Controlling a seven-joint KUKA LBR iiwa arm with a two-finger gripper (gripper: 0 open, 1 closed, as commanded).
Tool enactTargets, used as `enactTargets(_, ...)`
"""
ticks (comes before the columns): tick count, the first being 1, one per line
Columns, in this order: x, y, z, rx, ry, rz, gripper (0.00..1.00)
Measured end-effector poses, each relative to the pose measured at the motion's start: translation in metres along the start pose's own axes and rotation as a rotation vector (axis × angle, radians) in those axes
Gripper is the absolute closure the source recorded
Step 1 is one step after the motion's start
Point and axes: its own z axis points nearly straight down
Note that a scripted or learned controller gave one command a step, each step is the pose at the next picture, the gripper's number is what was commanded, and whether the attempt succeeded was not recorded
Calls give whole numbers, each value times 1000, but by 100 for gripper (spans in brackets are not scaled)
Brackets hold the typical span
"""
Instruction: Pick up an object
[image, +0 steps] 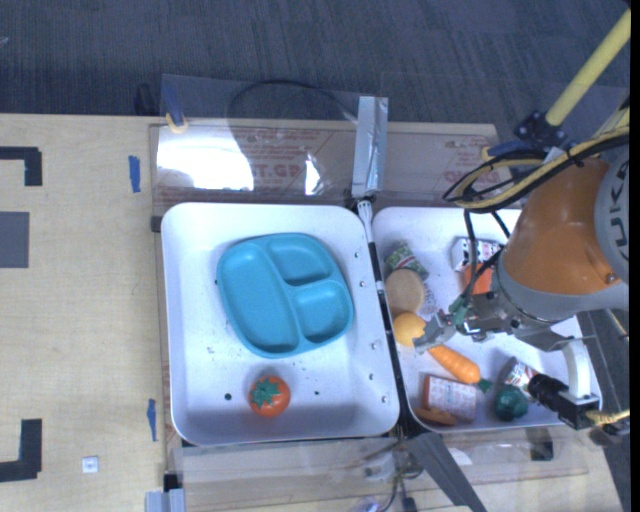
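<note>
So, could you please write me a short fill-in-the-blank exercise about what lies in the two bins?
1. The blue divided plate lies in the ____ bin.
2. Below the plate sits a toy ____.
3. The toy carrot lies in the ____ bin.
4. The claw hangs just above the toy ____.

Missing words: left; tomato; right; carrot

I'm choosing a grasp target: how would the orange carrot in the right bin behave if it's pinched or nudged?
The carrot looks like a smooth, tapered toy, so it is probably light and stiff. Its round, narrowing shape may slip out of a pinch near the tip. Lying on its side on the bin floor, it would likely roll or pivot when nudged.
</note>
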Motion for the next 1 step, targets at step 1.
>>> enactTargets(1,-53,-7,98,-2,0,-126,0)
